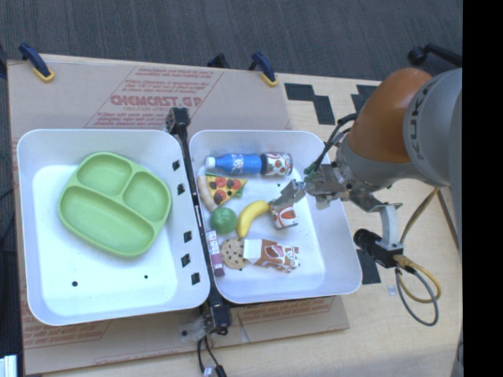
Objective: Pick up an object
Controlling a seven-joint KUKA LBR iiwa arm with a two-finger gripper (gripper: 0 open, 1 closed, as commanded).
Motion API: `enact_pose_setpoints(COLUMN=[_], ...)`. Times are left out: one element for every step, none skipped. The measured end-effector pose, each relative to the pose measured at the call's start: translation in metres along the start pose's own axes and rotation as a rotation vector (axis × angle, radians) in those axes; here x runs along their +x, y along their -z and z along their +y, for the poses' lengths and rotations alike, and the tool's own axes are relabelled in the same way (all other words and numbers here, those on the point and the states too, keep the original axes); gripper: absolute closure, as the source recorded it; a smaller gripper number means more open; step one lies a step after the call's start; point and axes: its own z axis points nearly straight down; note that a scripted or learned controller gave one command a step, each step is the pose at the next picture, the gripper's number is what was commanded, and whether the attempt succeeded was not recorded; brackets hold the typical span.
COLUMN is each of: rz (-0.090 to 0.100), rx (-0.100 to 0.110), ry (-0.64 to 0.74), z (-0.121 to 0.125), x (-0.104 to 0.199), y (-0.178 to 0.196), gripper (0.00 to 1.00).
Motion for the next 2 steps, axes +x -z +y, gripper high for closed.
enact_pose_setpoints(rz=[0.0, 0.0], rx=[0.0, 0.0], ry=[0.001, 0.001], z=[0.078, 0.124], x=[-0.035, -0.038], y=[-0.049, -0.104], gripper=[0.0, 0.0])
